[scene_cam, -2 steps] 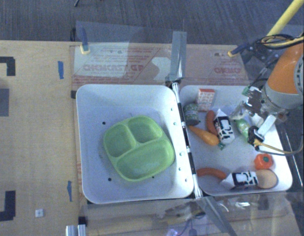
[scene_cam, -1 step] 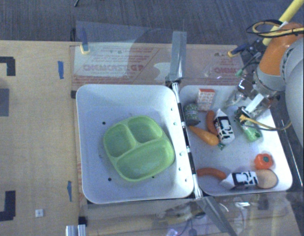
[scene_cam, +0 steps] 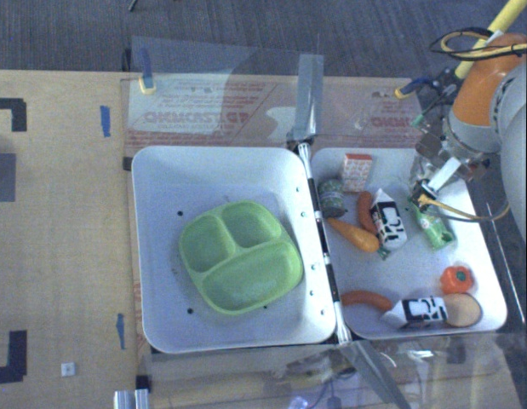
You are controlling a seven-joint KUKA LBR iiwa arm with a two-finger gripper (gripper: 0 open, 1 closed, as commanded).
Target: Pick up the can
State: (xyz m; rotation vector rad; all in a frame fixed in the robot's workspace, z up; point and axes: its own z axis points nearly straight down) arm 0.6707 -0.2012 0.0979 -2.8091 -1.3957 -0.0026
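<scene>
While the arm leans in from the right edge of the frame, its tool hangs over the upper right part of the right bin, just above a green packet. The can stands at the opposite side of that same bin, hard against the left wall near the divider, in the upper middle of the frame. So the can lies well to the left of the tool and at about the same height in the picture, with a black-and-white carton and two orange carrots between them. It looks upright, its round top facing the camera, though it is small and dim enough that I would not swear to that. Whether the tool is spread or closed I cannot tell from here; nothing shows in its grip. To my eye the coming move is a sideways carry leftwards, over the clutter, then a descent beside the wall. The left bin holds only a green divided tray.
</scene>
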